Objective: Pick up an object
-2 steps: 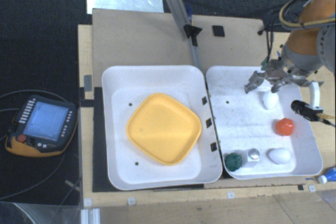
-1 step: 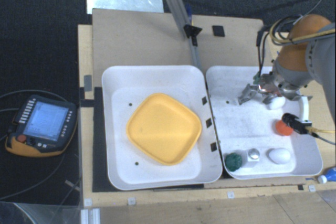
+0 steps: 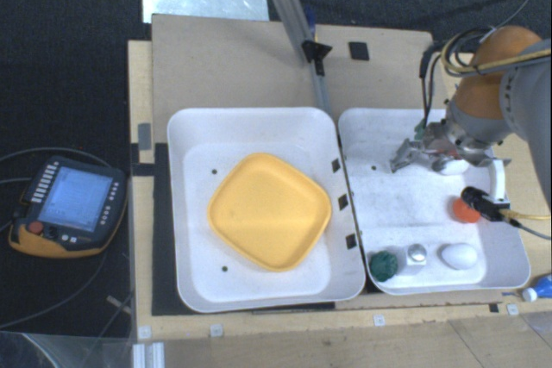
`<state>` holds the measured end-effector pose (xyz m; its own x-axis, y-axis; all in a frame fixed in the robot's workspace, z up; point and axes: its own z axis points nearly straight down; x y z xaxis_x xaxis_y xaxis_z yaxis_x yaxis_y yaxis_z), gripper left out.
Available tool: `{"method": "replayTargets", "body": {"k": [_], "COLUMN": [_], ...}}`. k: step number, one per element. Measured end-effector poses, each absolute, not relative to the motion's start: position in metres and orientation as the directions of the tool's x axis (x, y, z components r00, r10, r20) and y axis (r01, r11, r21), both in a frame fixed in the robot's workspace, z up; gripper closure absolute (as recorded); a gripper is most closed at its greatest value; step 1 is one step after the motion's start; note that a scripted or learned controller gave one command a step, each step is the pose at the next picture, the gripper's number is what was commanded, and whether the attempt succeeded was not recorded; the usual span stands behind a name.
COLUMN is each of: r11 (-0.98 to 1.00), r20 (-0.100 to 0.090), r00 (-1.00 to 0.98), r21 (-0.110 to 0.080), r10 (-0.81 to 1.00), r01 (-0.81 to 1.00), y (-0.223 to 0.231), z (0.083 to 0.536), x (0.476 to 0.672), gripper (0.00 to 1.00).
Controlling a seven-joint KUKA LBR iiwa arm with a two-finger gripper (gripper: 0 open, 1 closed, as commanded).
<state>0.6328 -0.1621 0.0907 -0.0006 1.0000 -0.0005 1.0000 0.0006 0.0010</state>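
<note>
Hand (image 3: 412, 156) low over the right bin (image 3: 379, 211), upper part, grey fingers splayed toward the bin's left side. Whether the hand is open or closed I cannot tell from here; nothing seen between the tips. Arm (image 3: 500, 99) comes in from the right, orange band above the wrist.

Right bin, along the near edge: dark green ball (image 3: 384, 265) in the left corner, small silver piece (image 3: 417, 253) just beside it, white egg-shaped object (image 3: 459, 255) further right. Orange-red object (image 3: 467, 209) near the right wall, partly behind a black part of the wrist. All lie apart from the hand.

Left bin (image 3: 194, 185) holds a yellow square plate (image 3: 270, 210), lying flat, roughly centred.

Teach pendant (image 3: 65, 204) on the floor, left of the surface (image 3: 233, 65).
</note>
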Motion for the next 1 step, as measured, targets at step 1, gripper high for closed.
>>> {"method": "replayTargets", "body": {"k": [1], "r11": [0.000], "r20": [-0.001], "r00": [0.000], "r21": [0.003], "r10": [1.000], "r01": [1.000], "y": [-0.1622], "z": [0.1015], "x": [0.6332], "gripper": [1.00]}}
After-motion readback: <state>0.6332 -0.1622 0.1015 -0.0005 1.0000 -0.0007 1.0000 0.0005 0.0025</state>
